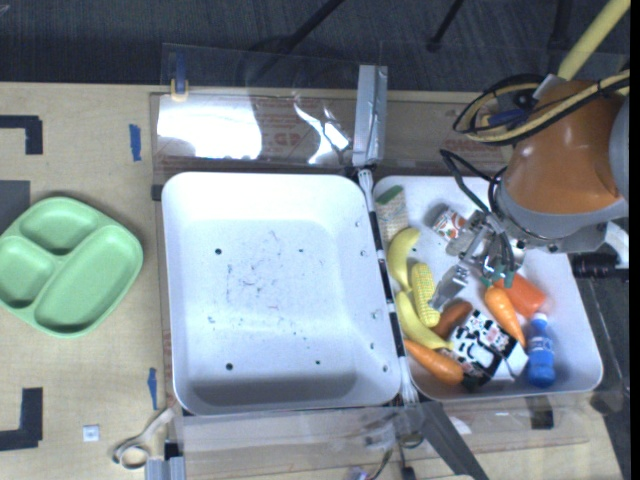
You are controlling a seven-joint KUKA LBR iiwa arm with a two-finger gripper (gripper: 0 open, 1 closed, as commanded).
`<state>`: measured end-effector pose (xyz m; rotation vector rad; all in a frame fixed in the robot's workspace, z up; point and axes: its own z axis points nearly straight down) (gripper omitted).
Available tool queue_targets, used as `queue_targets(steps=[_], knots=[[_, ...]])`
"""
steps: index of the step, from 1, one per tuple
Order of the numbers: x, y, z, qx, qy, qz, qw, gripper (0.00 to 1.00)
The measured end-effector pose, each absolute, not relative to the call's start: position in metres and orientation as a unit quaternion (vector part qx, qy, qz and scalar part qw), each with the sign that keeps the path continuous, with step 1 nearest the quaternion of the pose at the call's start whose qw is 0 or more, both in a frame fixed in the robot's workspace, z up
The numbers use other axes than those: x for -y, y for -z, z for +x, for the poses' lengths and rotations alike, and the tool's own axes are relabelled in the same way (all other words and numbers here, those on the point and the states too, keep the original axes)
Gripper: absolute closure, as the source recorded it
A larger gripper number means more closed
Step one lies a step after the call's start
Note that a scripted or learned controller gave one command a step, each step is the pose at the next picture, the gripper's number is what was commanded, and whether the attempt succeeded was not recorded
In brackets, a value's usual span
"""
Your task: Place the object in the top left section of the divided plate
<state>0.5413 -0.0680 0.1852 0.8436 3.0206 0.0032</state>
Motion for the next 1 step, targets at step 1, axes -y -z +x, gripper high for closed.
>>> queue_targets(steps=[1], knots=[[0.1995, -0.2973, 0.5408, -0.968, -0.0001, 0.251, 0.003, 0.0]])
